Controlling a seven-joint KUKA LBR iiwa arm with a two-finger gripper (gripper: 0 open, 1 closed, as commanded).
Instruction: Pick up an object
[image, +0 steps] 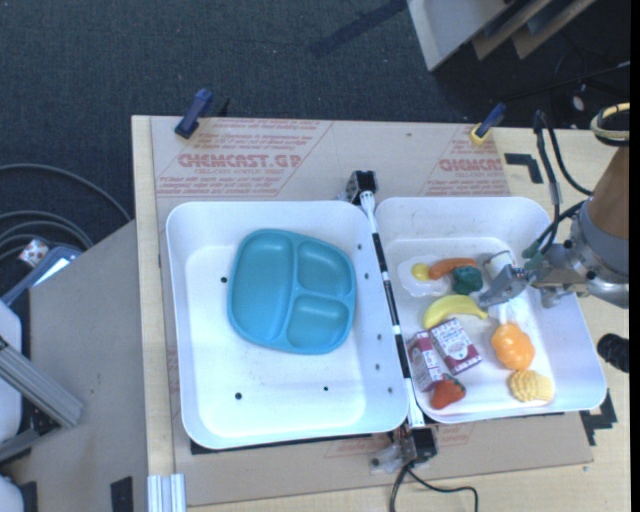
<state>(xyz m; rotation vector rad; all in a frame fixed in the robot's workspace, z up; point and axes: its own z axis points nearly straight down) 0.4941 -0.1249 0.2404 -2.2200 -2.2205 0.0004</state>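
Observation:
The right bin (440, 218) holds several toy foods: a carrot (447, 268), a dark green piece (466, 281), a banana (453, 309), a red and white carton (443, 352), a strawberry (447, 393), an orange (513, 346) and a ridged yellow piece (531, 385). My gripper (500, 284) hangs low over the right bin, just right of the green piece and above the banana's right end. Nothing shows between its fingers.
The left bin (200, 300) holds a blue divided plate (292, 291). A black clamp (362, 184) sits at the far end of the seam between the bins. Cables run at the right edge by the arm (600, 240).

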